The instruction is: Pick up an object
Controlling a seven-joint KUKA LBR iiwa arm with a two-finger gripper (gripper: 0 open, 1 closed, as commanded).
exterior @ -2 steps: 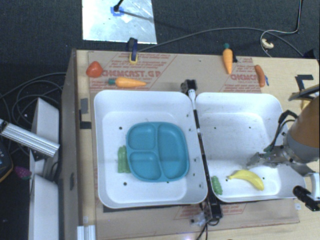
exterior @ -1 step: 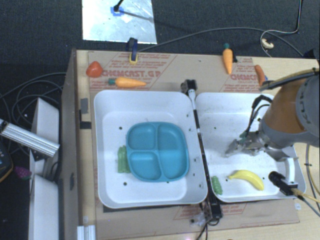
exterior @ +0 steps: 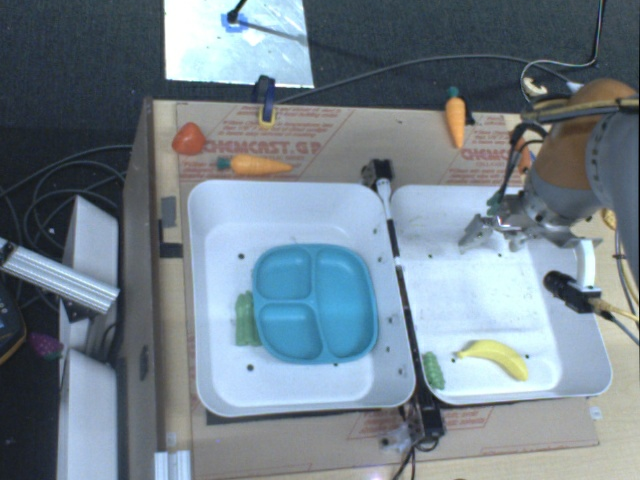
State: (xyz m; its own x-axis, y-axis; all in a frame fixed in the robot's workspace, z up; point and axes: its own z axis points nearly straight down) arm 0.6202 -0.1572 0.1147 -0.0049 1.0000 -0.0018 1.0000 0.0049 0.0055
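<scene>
from above, two white bins sat side by side on a cardboard-covered bench. the left bin (exterior: 215, 268) held a blue tray (exterior: 313, 302) with three compartments near its middle, and a green piece (exterior: 244, 320) lay touching the tray's left edge. the right bin (exterior: 590, 363) held a banana (exterior: 494, 357) near its front edge and a small green object (exterior: 432, 369) in its front left corner, close to the divider between the bins. the arm (exterior: 585, 153) reached in from the right, its orange band above the wrist, and the gripper (exterior: 484, 230) hung over the rear part of the right bin with its two fingers spread apart and nothing between them. it was well apart from the banana. behind the bins, on the cardboard, lay a carrot (exterior: 256, 165) beside a red-orange piece (exterior: 188, 139), and another carrot (exterior: 456, 119) stood off toward the right. a blue clamp (exterior: 266, 99) sat at the rear edge.
</scene>
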